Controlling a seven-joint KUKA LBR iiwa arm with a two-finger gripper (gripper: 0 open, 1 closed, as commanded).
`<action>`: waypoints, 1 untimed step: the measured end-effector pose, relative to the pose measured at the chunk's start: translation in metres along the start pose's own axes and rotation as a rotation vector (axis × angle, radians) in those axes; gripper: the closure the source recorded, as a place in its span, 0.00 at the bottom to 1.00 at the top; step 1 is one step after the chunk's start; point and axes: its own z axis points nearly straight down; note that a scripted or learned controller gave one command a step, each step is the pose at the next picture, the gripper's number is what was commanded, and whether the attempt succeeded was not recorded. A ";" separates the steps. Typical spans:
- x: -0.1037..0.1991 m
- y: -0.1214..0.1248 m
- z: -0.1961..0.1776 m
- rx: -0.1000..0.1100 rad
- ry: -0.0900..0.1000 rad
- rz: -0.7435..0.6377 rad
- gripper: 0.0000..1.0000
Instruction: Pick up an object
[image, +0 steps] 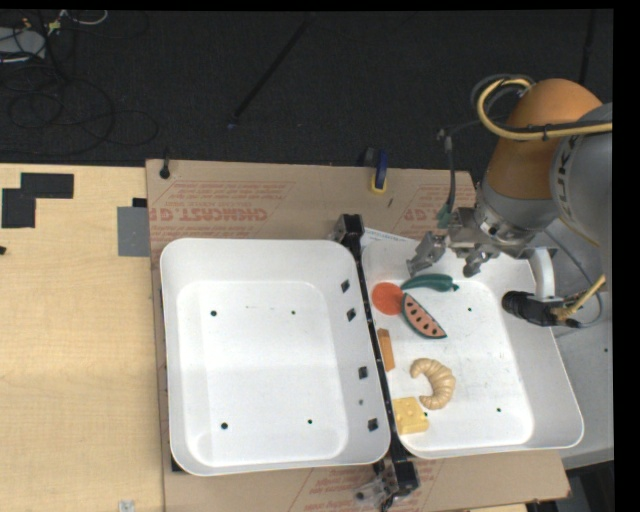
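Observation:
The right bin (530, 400) holds several toy foods. A dark teal pod-shaped piece (431, 284) lies near its back left, with a red-orange disc (387, 296) and a watermelon slice (424, 316) beside it. Further forward are a small orange stick (385, 351), a croissant (434, 382) and a yellow cheese block (408, 415). My gripper (447, 262) hangs over the bin's back edge, just above and behind the teal piece. It is open, with nothing between its fingers.
The left bin (260, 360) sits beside the right one, with a black divider strip (362, 330) along their shared edge. A blue clamp (379, 172) stands at the cardboard's back edge. A black cable (540, 308) hangs off the arm at the right.

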 end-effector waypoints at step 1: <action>-0.002 -0.037 0.095 0.011 0.002 0.001 0.00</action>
